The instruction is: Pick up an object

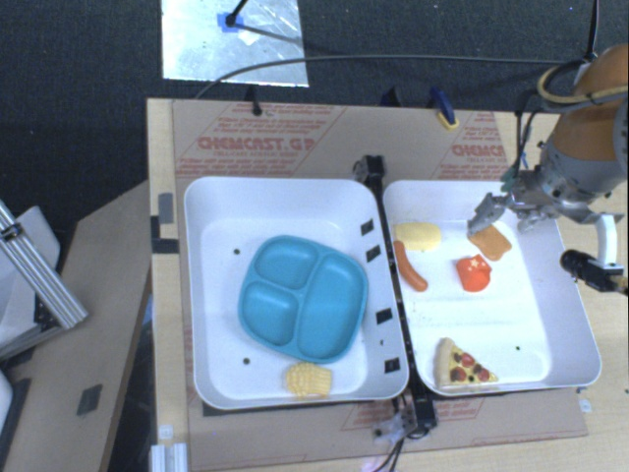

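Observation:
The right bin (560, 313) holds several toy foods: a yellow piece (419, 235), a red-orange sausage (410, 266), a red pepper (474, 272), a brown bread slice (490, 241) and a pizza slice (462, 364). My gripper (511, 215) hangs over the far right part of this bin, open, its fingers (487, 209) spread. The left finger's tip is just above the bread slice's far edge. Nothing sits between the fingers. In the left bin (211, 264) lie a blue divided plate (301, 297) and a yellow corn cob (309, 379).
The grey arm with its orange band (590, 116) comes in from the upper right. A black part (593, 266) sticks out over the right bin's right rim. A black divider (385, 264) runs between the bins. A foil sheet (232, 28) lies beyond the bench.

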Robot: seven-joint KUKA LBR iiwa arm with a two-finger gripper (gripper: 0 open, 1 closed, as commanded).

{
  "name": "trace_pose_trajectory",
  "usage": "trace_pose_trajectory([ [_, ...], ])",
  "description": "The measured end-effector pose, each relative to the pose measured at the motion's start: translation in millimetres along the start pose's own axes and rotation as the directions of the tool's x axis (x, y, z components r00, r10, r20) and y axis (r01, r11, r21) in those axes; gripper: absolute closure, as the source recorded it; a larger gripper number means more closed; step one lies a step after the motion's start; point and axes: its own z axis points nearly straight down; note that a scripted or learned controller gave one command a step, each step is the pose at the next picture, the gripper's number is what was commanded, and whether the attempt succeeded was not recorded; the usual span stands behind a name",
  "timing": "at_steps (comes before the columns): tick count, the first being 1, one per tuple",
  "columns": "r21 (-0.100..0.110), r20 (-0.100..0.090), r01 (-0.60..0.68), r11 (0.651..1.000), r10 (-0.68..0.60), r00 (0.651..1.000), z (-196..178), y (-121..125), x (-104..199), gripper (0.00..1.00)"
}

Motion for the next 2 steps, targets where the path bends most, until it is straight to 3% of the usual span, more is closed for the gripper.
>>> trace_pose_trajectory([
  [1,-0.013,0.002,0.002,1.000,-0.002,1.000,-7.6,3.0,0.2,0.00],
  [2,-0.009,0.001,-0.001,1.000,0.001,1.000,52.7,0.0,-5.3,0.00],
])
